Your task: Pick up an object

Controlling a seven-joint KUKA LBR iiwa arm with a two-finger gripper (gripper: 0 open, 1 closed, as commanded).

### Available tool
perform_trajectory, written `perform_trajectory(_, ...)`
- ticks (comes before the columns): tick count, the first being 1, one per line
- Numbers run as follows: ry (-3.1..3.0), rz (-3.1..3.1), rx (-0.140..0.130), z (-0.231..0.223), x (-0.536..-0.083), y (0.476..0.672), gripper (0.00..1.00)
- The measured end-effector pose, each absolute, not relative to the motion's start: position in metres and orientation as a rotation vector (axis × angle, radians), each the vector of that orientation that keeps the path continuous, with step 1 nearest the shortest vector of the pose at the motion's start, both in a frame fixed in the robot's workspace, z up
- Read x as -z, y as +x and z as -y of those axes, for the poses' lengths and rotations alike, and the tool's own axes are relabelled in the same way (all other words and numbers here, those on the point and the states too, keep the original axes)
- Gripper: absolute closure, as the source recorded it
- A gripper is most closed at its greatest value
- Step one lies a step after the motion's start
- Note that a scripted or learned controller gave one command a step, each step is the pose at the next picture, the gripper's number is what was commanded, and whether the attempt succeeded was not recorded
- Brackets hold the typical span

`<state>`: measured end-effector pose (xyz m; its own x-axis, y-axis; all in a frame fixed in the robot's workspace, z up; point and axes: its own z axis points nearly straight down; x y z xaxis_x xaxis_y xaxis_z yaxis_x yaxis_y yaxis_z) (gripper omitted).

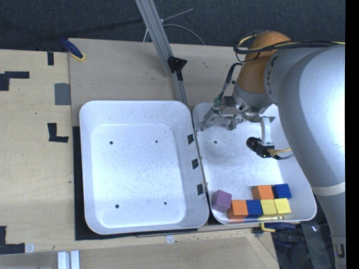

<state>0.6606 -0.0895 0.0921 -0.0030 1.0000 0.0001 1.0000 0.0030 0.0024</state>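
A: Where are the things to pick?

B: A cluster of small blocks sits at the near end of the right bin (pixel 224 161): a purple block (pixel 222 199) on the left, then an orange block (pixel 239 207), blue block (pixel 254 207), two yellow ones, with another orange and blue behind them. They touch or nearly touch one another.

A: And the tool?

B: The tool (pixel 223 116) hangs at the far end of that bin, well apart from the blocks. I cannot tell its state from this slant. Nothing shows in it.

A: So progress?

B: I judge the pick not yet made; reaching a block, closing and lifting all remain. The left bin (pixel 90 150) is not involved.

A: Any writing?

B: None I can read on the blocks, bins or bench (pixel 123 72).
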Motion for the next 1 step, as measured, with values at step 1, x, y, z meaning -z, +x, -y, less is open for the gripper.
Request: perform_trajectory(1,2.214,-2.225,-0.008,0.0397,-0.1971,0.6181,0.0)
